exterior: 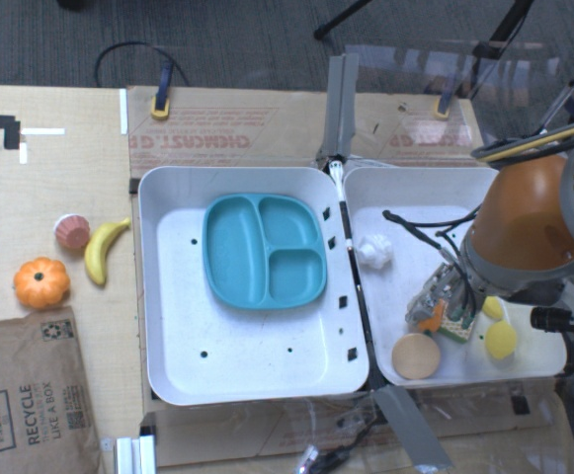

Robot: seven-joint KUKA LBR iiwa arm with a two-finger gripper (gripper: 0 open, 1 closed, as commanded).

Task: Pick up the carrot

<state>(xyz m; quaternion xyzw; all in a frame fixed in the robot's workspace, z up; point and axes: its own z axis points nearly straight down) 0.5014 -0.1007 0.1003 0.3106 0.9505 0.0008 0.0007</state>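
Observation:
The carrot shows as a small orange piece in the right bin, near its front, with a green bit beside it. My gripper reaches down right over it, beneath the arm's orange band. The gripper's body hides most of the carrot. I cannot tell whether the carrot is touched or gripped.
In the right bin lie a white crumpled object, a tan round object and two yellow pieces. The left bin holds a teal divided plate. A banana, a small pumpkin and a pink item sit on the bench at left.

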